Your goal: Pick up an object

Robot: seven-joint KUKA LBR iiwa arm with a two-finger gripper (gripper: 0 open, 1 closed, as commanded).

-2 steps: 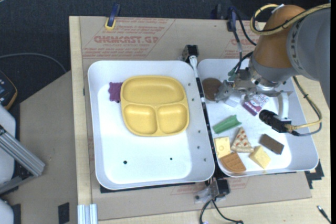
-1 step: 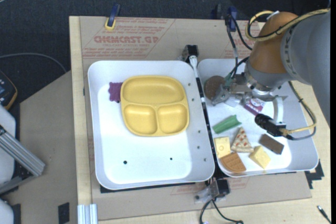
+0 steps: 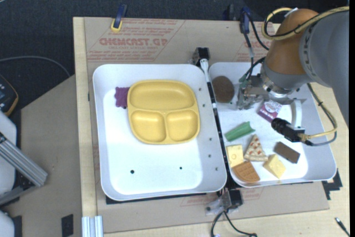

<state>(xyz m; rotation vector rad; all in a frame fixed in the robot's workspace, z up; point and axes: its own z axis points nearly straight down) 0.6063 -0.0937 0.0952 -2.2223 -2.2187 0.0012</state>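
Objects for picking lie in the right bin [image 3: 327, 161]: one brown disc [image 3: 223, 87] at 10 o'clock, one green stick [image 3: 239, 131] at centre, one pizza-slice piece [image 3: 255, 148], two yellow blocks [image 3: 234, 153] and [image 3: 275, 165], one brown bar [image 3: 287, 152], one round biscuit [image 3: 246, 172] at 6 o'clock. Gripper [image 3: 250, 95] hangs between disc and a purple-white packet [image 3: 269, 110]; finger state cannot be determined. Left bin [image 3: 105, 119] holds one yellow three-compartment tray [image 3: 163, 110] with one purple item [image 3: 121, 96] touching its 9 o'clock edge.
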